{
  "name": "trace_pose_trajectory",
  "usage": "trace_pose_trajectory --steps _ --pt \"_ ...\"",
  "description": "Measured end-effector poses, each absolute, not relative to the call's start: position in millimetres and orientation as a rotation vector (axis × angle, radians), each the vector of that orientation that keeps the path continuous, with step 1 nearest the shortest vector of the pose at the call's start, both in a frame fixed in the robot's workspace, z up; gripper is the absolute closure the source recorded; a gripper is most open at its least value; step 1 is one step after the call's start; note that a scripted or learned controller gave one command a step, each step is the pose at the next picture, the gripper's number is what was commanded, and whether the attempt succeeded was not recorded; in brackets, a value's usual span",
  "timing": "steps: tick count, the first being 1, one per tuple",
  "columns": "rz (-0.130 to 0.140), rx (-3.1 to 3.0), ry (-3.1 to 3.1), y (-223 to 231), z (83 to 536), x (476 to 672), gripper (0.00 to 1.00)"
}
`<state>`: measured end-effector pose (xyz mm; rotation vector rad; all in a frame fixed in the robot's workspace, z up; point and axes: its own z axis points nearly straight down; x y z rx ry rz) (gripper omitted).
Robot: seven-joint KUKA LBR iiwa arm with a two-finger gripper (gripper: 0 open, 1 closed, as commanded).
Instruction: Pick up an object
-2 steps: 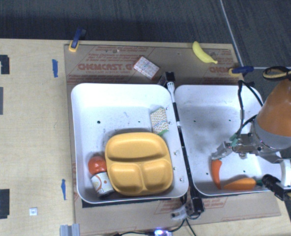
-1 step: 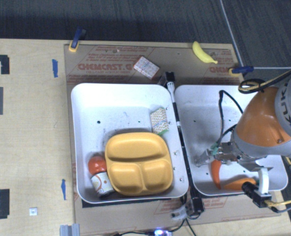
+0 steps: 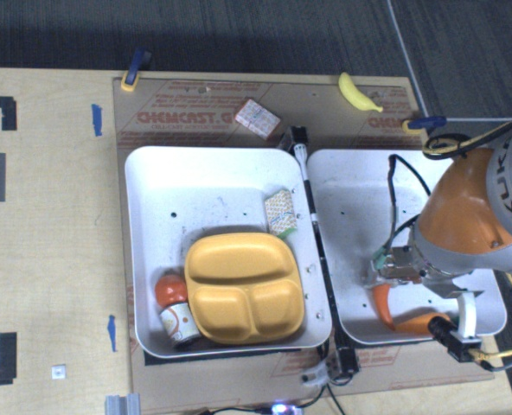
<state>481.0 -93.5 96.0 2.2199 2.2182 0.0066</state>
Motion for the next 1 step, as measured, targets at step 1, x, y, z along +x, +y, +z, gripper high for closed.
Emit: trace_pose_trajectory --steps 1 --pt "0.002 2.219 2.222 -15.4 197.4 480.3 1.0"
